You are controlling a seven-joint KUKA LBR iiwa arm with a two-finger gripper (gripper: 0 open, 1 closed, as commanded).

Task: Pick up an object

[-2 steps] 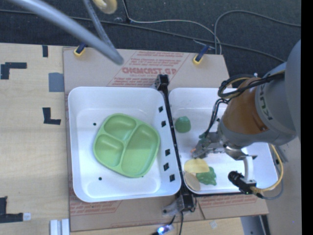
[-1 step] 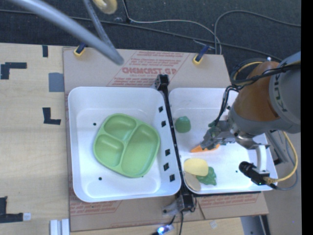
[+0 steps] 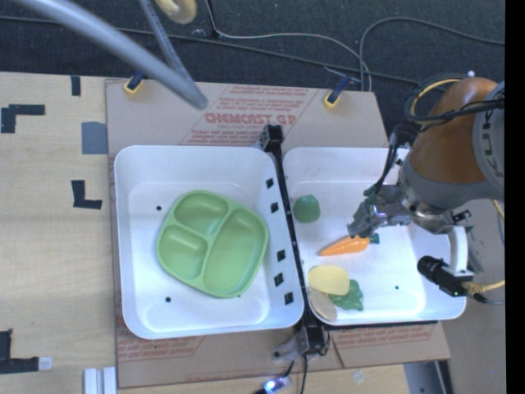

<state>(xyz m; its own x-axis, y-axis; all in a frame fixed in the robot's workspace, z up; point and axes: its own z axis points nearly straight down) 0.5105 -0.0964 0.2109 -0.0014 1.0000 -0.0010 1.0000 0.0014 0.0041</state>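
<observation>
- Nearest the camera, at the front edge of the right-hand shallow white plastic bin (image 3: 410,302), a pale yellow rounded toy food piece (image 3: 328,280) lies touching a dark green leafy toy vegetable (image 3: 349,296). Both rest on the bin floor, untouched.
- Just behind them lies the orange toy carrot (image 3: 344,246), flat on the bin floor and pointing left. This looks like the object being gone for.
- The jaws (image 3: 367,224) hang right at the carrot's thick right end, on or just above it. Whether they are spread or pinching cannot be told, as the wrist hides them.
- The carrot appears to be lying in the bin, so by my judgement the pick is not yet done: closing on it and lifting remain.
- Further back, a small round green toy fruit (image 3: 307,208) sits near the divider, apart from the carrot.
- In the left-hand white bin (image 3: 135,220), a light green divided plastic plate (image 3: 213,243) lies alone.
- Both bins sit on the cardboard-covered desk (image 3: 246,113).
</observation>
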